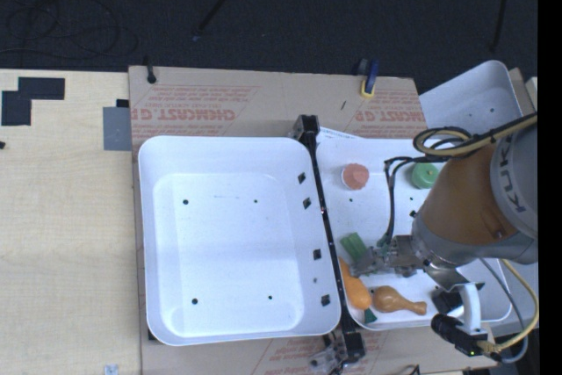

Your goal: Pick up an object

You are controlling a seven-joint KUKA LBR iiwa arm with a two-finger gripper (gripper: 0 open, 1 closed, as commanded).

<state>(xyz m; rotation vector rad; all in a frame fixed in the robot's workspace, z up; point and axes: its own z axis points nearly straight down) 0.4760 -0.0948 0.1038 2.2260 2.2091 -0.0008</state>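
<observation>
The right bin holds several small objects. A pink round piece and a green round piece lie toward its far side. A green block lies near the left wall, with an orange carrot-shaped piece and a tan gourd-shaped piece at the near edge. My gripper hangs low over the bin, just right of the green block and above the gourd. The arm's orange band covers much of the bin's right half.
The left bin sits beside the right one, with a black divider rail between them. Both rest on cardboard. A blue and yellow clamp stands at the back edge. Cables loop beside the arm.
</observation>
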